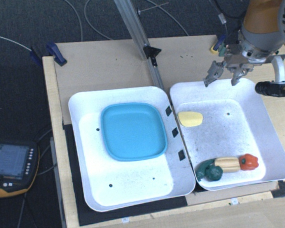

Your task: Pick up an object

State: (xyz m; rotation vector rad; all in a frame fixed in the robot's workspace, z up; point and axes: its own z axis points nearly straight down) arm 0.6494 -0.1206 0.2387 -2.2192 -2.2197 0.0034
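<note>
My gripper [225, 78] upper right of frame, fingers spread, pinching nothing (above right bin's [264, 124] far rim); yellow object [190, 119] mid-frame.

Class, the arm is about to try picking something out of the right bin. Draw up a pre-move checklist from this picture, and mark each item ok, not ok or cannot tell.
1. Gripper open, nothing between its fingers: ok; the two fingers are spread apart over the far rim of the right bin.
2. Objects present in the right bin: ok; a pale yellow piece, a dark green piece, a tan piece and a red piece.
3. Yellow piece stands apart from the others: ok.
4. Green, tan and red pieces have room around them: not ok; they lie in a row, touching, against the near wall.
5. Gripper height above the bin: cannot tell.
6. Blue plate out of the way, in the left bin: ok.
</note>
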